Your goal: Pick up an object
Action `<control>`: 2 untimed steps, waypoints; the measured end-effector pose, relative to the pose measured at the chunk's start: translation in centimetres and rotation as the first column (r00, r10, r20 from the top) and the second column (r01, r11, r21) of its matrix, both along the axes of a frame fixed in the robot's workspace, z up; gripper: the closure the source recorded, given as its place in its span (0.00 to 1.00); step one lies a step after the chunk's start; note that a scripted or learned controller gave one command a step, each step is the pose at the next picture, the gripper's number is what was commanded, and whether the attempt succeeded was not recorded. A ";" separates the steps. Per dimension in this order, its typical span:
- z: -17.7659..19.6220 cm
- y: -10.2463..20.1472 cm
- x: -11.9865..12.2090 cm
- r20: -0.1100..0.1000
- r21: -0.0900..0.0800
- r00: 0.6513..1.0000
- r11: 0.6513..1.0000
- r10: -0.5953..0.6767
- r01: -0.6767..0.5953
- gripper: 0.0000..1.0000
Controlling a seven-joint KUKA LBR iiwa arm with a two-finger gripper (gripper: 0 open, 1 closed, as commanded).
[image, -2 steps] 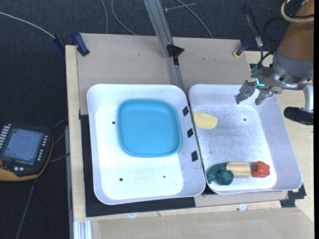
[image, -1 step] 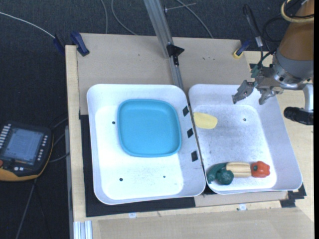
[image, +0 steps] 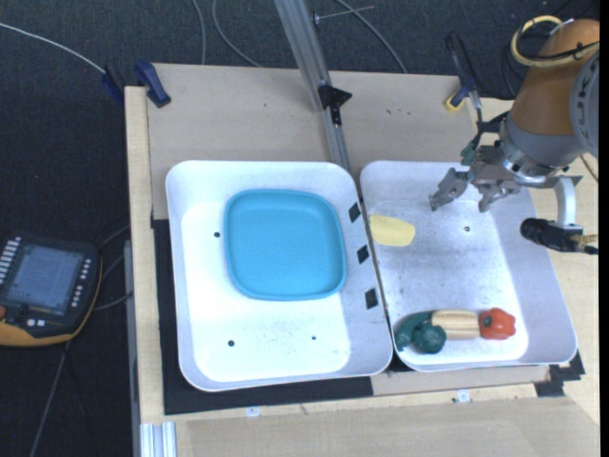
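Hanging over the far end of the right bin point(image: 533, 284), the gripper point(image: 471, 194) had its fingers spread with nothing between them, a yellow piece point(image: 391, 230) lying just to its left, while nearer me the wooden peg point(image: 455, 324) lay crosswise between a green lump point(image: 421, 335) and a red one point(image: 496, 324).

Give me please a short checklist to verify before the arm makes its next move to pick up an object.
1. Gripper open: ok, fingers spread with nothing between them.
2. Gripper above the right bin, where the objects lie: ok.
3. Yellow piece free to grasp: ok, it lies alone by the left wall.
4. Green object, wooden piece and red object separated: not ok, they touch in a row.
5. Gripper height over the bin floor: cannot tell.
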State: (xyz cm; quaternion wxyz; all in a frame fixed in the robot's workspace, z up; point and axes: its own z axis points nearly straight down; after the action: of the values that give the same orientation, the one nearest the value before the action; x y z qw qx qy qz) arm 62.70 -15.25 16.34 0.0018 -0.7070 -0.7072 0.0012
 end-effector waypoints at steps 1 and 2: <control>-4.2 0.0 0.1 0.001 0.000 1.000 1.000 0.000 0.000 0.00; -6.9 0.1 0.1 0.002 0.000 1.000 1.000 0.000 0.000 0.00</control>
State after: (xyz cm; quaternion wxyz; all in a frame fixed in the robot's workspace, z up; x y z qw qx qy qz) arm 62.79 -15.17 9.43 0.0009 -0.7070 -0.7073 0.0005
